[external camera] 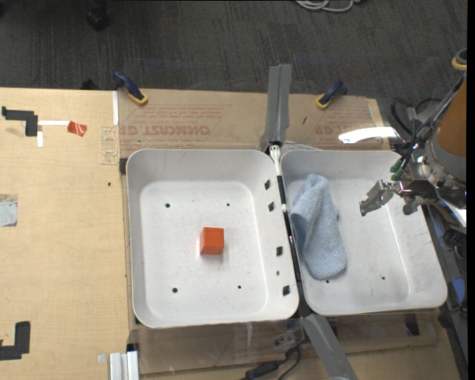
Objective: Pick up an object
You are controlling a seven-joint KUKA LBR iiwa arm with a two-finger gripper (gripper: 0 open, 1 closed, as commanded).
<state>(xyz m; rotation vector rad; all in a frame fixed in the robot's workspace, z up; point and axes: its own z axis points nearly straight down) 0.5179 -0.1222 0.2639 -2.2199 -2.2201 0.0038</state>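
Two blue-and-yellow clamps (130, 87) on cardboard sheet (185, 119), dark carpet (185, 37) behind

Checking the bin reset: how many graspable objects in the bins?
2. Orange block near the middle of the left bin; light blue cloth along the right bin's left side. Something could hide under the cloth.

Beyond my bench lies a dark grey carpeted floor (185, 37), with pale cables (326, 4) curling in at the top edge. The bench top is a brown cardboard sheet (193, 122) printed with reversed red lettering, held down by two blue-and-yellow clamps (130, 87), one toward each far corner. To its left sits a light wooden board (52, 245) bearing black brackets (21, 117), a strip of white tape and a small red tag (76, 128). A bright glare spot (367, 135) shines on the cardboard at the right.
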